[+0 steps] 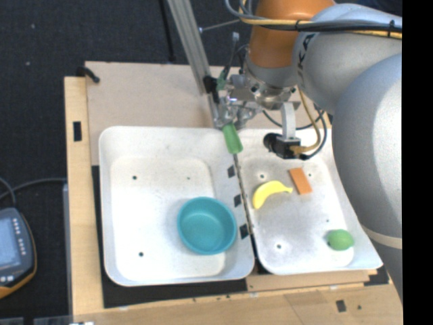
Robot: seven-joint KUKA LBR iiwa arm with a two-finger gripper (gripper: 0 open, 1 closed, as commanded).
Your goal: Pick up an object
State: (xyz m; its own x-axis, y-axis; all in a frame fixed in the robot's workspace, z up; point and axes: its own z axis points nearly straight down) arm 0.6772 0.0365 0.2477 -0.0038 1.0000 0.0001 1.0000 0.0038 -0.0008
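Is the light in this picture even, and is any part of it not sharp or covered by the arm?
Camera view: soft, even light on the white bins, weak shadows, no strong glare; the teal bowl and yellow banana are fairly sharp; the gripper area is cluttered and slightly blurred; the near, large arm hides the right bin's far corner.

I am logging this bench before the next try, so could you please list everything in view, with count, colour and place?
bins: two, white, side by side on the bench
bowl: one, teal, near the right front of the left bin
green stick: one, green, at the pincer's tip, over the back of the divide between the bins; whether it is gripped cannot be told
banana: one, yellow, middle of the right bin
block: one, orange, right bin, just right of the banana
ball: one, green, front right corner of the right bin
handheld screen: one, grey and orange, at the left edge of the view
arm: one, grey with an orange band, reaching in from the right
pincer: one, above the divide at the back
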